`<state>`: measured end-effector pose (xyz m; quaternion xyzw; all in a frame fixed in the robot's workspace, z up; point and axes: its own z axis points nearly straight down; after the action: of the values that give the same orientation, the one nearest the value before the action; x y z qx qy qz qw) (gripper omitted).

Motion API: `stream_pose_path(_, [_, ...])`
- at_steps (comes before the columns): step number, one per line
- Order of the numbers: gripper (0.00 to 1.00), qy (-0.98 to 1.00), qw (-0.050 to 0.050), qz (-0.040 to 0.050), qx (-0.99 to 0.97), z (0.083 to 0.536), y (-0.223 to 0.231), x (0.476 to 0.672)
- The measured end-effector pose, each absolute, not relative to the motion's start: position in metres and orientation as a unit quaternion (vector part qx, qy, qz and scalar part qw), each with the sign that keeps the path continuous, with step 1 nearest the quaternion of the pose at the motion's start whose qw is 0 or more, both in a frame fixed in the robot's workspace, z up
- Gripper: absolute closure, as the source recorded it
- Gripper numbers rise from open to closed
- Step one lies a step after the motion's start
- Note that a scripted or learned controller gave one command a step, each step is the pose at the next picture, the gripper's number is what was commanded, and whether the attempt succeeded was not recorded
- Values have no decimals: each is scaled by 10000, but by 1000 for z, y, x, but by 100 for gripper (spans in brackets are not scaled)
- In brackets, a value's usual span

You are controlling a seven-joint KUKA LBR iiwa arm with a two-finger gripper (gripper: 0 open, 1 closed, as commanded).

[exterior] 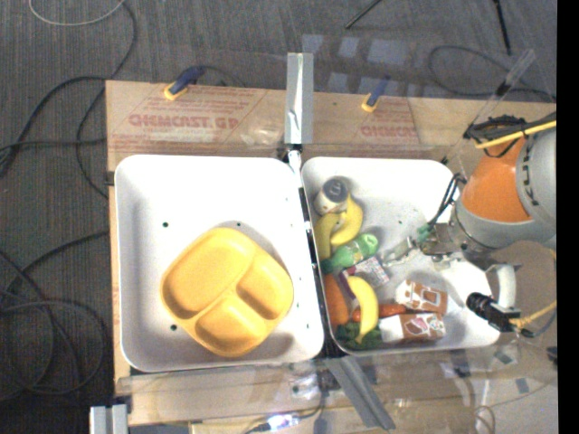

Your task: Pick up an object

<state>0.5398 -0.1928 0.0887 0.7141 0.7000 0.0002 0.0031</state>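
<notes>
The right bin (398, 174) holds a pile of items along its left and front sides. A grey-capped bottle (336, 191) lies at the back, with a yellow banana (336, 229) and a green item (353, 251) just in front of it. Further forward are a second banana (364, 301), an orange carrot-like piece (334, 304) and a brown and white carton (422, 298). My gripper (432, 239) hangs low over the bin's right half, to the right of the pile and behind the carton. Nothing shows in its grasp.
The left bin (145, 197) holds a yellow divided tray (228, 289) near its front right. The arm's orange band (498, 188) and grey body overhang the right bin's right rim. Cables and clamps lie behind the bins.
</notes>
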Motion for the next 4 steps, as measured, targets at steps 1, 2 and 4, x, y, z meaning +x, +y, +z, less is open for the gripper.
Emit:
stream_pose_path(1, [0,6686,93,29,7436,90,-167,488])
stream_pose_path(2, [100,6705,139,67,7418,102,-165,493])
stream_pose_path(4, [100,7417,-9,-20,6708,199,-147,506])
